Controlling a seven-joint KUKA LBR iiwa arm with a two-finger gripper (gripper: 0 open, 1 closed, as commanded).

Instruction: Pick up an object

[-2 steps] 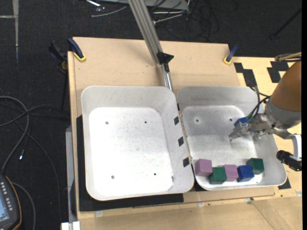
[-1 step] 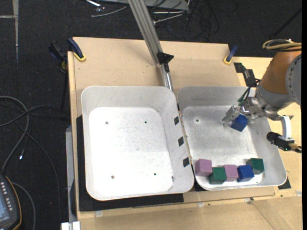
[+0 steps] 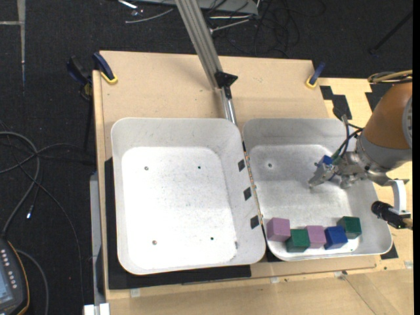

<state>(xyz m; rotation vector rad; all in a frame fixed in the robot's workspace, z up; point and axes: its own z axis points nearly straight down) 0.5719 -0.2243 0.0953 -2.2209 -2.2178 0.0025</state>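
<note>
My gripper hangs over the right bin, in its middle part toward the right wall, and my arm comes in from the right side of the view. The tips are too small and blurred here, so I cannot tell if they are wide or narrow, and I see nothing between them.

The things I could pick are five small blocks, all in a row along the near wall of this same bin. From the left they are: a light purple block, a dark green block, a pink block, a blue block, and a second green block. They stand very close, some touching or almost touching the next one. The left bin has no block in it that I can see.

The relation that matters is this: the whole row lies toward the near edge of the counter from my gripper, well apart from it, and the pink and blue blocks are most directly below it in the view. The row runs left to right. I judge that the two end blocks are easier, because each has one free side, while the middle ones leave little room beside them.
</note>
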